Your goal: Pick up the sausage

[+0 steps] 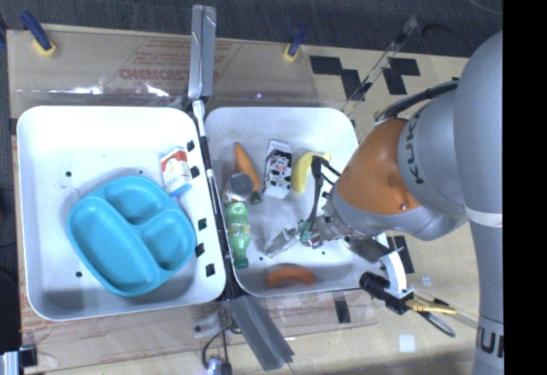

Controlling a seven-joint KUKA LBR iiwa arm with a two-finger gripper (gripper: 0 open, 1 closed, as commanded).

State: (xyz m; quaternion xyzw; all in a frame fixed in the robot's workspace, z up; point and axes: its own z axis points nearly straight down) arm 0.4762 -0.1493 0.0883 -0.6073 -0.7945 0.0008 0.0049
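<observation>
The sausage [290, 276] is a reddish-orange link lying flat near the front wall of the right bin [342, 121]. My gripper [289, 237] hangs just above and behind it, pointing left, a short gap away from the sausage. Its metal fingers [278, 243] look slightly apart with nothing between them. The grey arm with its orange band [376, 177] covers the right side of that bin.
The right bin also holds a carrot [246, 163], a small can [239, 186], a green bottle [238, 230], a white carton [279, 168] and a banana [303, 171]. The left bin [51, 134] holds a blue divided plate [128, 232] and a small box [175, 170].
</observation>
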